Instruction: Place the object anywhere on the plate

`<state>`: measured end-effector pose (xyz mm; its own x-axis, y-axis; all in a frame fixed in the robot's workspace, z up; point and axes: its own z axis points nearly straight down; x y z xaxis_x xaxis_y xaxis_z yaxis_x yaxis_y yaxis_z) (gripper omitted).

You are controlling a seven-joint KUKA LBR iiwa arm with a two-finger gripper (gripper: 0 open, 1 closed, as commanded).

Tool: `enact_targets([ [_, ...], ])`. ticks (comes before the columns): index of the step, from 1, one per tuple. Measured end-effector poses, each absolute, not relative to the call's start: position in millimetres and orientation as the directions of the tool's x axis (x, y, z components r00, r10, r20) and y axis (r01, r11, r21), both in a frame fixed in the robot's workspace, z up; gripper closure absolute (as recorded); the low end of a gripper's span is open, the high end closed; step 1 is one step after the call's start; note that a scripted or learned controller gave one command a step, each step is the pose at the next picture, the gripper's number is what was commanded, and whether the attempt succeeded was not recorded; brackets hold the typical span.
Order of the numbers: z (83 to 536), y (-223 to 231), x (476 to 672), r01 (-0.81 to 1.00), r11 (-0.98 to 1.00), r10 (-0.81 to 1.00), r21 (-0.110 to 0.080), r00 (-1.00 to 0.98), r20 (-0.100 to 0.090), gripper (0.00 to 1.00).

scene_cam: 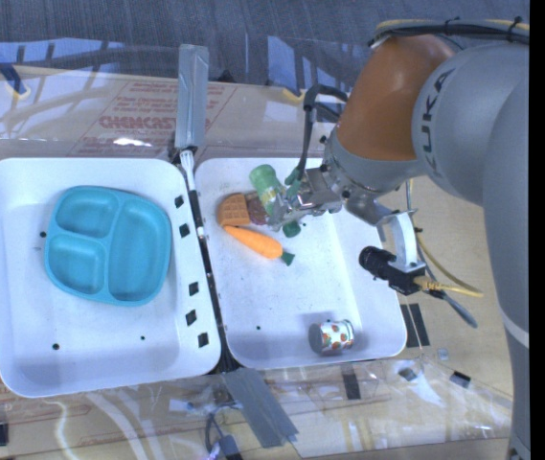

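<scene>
Arm: you see the grey arm (464,103) with its orange band largest of all, filling the upper right of the frame; it reaches in from the right and bends down over the right bin.
Hand: the hand (296,202) sits low at the upper middle of the right bin, right against the green object; whether it is spread or closed you cannot tell, because the wrist covers it.
Green object: the pale green bottle-like piece (265,184) stands at the top of the right bin (368,338), touching the hand's tip. Judge it the likely target, since the hand is lowered at it, but no grasp shows.
Neighbours: a brown waffle-like piece (236,209) lies just left of it and a toy carrot (254,242) just below, so the pick is crowded.
Can: a small can (332,334) lies on its side at the lower edge of the right bin, well apart.
Plate: the blue divided plate (107,243) lies in the left bin (13,353), centre left of the frame, nothing on it; your placing is not yet done.
Desk: both bins rest side by side on the desk (80,113).
</scene>
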<state>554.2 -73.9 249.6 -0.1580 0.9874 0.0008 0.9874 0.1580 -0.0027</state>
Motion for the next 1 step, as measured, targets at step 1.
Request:
enact_targets([
  [1, 217.8, 24.7, 622.3, 0.999, 0.042, 0.999, -0.006, -0.042, 0.0, 1.0],
])
